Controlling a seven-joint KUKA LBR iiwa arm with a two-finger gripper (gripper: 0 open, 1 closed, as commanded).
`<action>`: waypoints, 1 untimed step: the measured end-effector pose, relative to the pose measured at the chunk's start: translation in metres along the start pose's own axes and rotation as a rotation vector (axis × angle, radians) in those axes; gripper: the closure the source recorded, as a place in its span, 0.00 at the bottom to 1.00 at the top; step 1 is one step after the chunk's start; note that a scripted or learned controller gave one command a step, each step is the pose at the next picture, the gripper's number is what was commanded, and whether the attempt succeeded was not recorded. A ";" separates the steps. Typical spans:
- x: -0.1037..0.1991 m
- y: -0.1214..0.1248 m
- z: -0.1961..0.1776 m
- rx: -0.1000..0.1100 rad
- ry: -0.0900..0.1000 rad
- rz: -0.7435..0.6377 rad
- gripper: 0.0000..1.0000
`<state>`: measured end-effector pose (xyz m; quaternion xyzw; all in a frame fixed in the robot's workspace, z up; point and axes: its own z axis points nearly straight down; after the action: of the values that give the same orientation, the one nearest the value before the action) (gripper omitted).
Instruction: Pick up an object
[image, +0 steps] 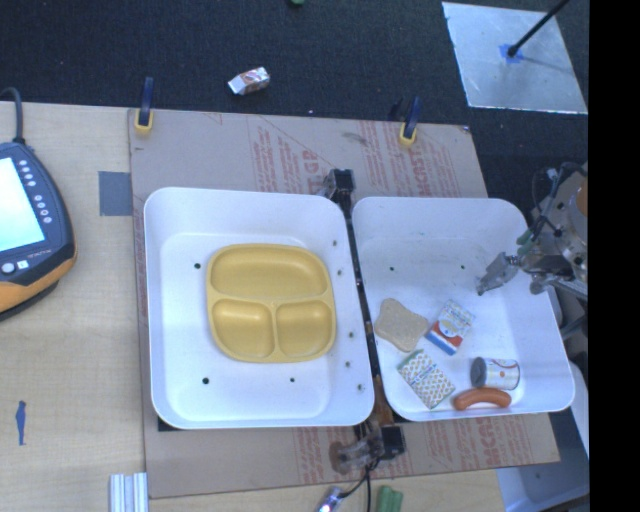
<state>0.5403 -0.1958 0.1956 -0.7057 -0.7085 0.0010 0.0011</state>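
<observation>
Grey metal gripper at the right edge of the frame, small and angular. Pale grey fingers, thin and pointed, on a darker, blocky body. Behind it a grey wrist with a tan or orange patch at the far right. Thin dark cables looped above the wrist. Finer detail blurred; no screws or markings legible.

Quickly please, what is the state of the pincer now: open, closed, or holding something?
Pincer: above the right bin, at its right side; open or closed cannot be told, and nothing is seen in it.
</observation>
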 end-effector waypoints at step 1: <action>0.080 -0.018 0.052 0.001 0.000 -0.003 0.00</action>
<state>0.5214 -0.1157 0.1433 -0.7045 -0.7097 0.0015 0.0015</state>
